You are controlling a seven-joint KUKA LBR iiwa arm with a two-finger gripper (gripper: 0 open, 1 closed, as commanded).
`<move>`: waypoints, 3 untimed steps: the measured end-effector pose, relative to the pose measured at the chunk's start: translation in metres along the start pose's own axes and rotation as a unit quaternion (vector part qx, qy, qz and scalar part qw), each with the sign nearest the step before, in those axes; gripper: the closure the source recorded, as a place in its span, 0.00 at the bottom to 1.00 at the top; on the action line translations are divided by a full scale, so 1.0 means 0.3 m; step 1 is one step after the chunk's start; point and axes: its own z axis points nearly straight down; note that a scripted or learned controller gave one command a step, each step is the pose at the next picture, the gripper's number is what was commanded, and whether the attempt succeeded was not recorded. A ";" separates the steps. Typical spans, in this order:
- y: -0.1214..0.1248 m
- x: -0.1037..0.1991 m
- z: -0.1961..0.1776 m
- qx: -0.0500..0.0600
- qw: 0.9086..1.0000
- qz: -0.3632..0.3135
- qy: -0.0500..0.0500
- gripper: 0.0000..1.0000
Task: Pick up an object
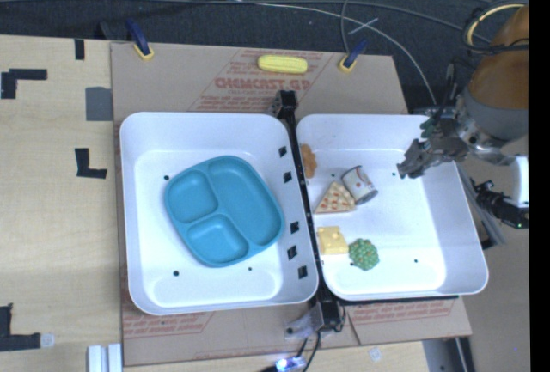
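The right bin (430,216) holds several small objects along its left side: a grey metal can (358,186) on its side, a pizza-slice toy (335,200), a yellow cheese block (331,240), a green broccoli piece (363,254) and a small orange-brown piece (307,161) against the left wall. My gripper (416,162) hangs over the right bin's upper right part, well to the right of the can. Nothing shows between its dark fingers.
The left bin (142,190) holds a blue divided plate (223,209). A yellow corn toy (282,64) lies on the cardboard behind the bins. Blue clamps (140,42) pin the cardboard's back edge. Cables run across the dark floor behind.
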 end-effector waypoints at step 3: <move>0.107 0.561 -0.030 0.001 1.000 0.000 0.000 1.00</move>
